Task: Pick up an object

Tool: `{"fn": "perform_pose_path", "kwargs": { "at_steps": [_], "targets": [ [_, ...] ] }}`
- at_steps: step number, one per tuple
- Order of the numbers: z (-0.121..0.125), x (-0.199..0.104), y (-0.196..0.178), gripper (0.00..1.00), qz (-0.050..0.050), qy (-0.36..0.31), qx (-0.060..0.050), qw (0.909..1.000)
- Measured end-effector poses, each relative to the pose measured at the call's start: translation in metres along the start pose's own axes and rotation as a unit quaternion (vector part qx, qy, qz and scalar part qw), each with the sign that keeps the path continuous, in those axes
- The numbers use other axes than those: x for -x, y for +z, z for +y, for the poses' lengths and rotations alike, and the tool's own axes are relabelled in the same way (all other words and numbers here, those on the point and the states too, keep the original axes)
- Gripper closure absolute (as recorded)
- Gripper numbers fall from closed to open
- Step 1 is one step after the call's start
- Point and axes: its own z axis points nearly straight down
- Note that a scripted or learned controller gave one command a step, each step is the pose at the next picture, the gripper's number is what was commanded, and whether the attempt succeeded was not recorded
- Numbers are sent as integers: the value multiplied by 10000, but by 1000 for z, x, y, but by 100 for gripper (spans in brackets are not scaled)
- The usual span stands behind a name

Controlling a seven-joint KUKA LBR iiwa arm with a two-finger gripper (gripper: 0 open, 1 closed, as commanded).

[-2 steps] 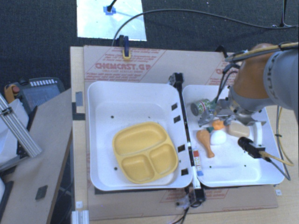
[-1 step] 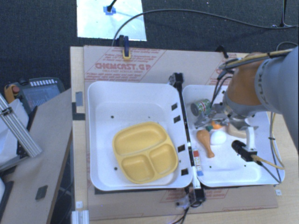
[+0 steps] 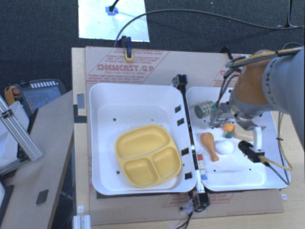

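Observation:
My gripper (image 3: pixel 217 119) hangs low over the back of the right bin (image 3: pixel 238 178), just right of a green can (image 3: pixel 204 109) lying on its side. A small orange object (image 3: pixel 229 126) and a tiny teal piece (image 3: pixel 228 134) lie right beside the gripper. In front of it lie a brown drumstick (image 3: pixel 208 145) and a white egg (image 3: pixel 224 147). A pale beige block (image 3: pixel 242 135) sits partly under the wrist. Nothing is visibly held.
The left bin (image 3: pixel 105 109) holds a yellow three-compartment tray (image 3: pixel 147 154). A black divider (image 3: pixel 187 128) runs between the bins. The grey arm with its orange band (image 3: pixel 252 85) covers the right bin's back right corner.

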Motion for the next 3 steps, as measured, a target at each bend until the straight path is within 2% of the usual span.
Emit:
{"fn": "perform_pose_path", "kwargs": {
  "at_steps": [1,3],
  "targets": [
    [0,1,-44,100,44,-10,-120,9999],
    [15,-3,-155,100,43,-22,-110,9999]
  ]
}}
